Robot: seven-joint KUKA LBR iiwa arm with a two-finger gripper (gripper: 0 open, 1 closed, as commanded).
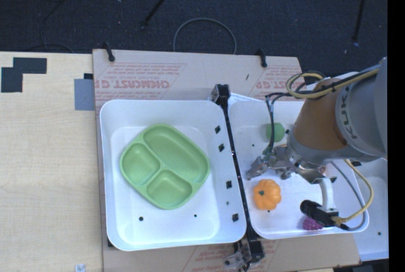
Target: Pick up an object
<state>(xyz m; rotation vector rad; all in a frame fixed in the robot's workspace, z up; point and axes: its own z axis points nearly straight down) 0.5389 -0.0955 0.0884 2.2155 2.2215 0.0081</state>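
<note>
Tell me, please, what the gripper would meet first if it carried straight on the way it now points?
The gripper points toward the view's left, so the black divider between the two bins looks first in line. The orange pumpkin lies beside that path, nearer the camera. Depth is unclear from above, so the white bin floor might come first.

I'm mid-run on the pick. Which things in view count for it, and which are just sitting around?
For the pick:
gripper, over the right bin
orange pumpkin, just below the gripper
green ball
pink object, partly hidden

Lying about:
green divided plate, in the left bin
</note>
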